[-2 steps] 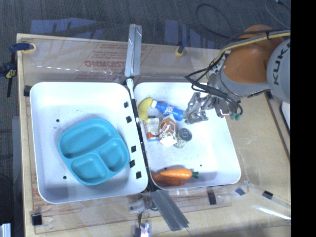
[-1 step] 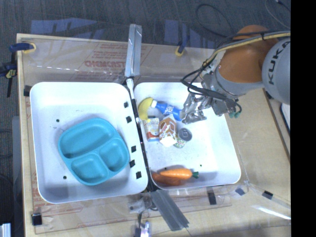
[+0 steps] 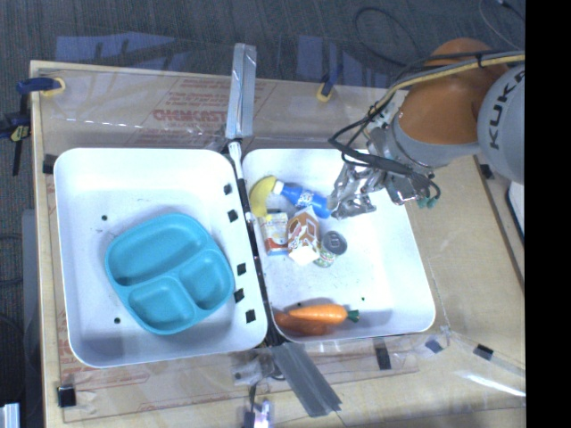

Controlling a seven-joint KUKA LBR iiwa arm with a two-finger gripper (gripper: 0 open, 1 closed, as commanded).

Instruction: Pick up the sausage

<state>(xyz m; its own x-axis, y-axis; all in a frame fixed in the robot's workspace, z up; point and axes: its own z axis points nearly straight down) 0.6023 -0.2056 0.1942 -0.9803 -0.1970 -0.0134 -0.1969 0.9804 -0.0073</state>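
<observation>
A small brownish piece that looks like the sausage (image 3: 303,228) lies in the middle of the right bin (image 3: 406,275), in a cluster of items. My gripper (image 3: 354,201) hangs over the upper part of that bin, to the right of the cluster and just right of a blue bottle (image 3: 299,196). It is a short way up and right of the sausage and apart from it. Nothing shows in its grasp.
A yellow banana (image 3: 261,194), a small carton (image 3: 276,233), a white block (image 3: 303,254) and a round can (image 3: 332,243) crowd around the sausage. A carrot (image 3: 312,317) lies along the bin's near wall. The left bin (image 3: 80,203) holds a blue divided tray (image 3: 168,273).
</observation>
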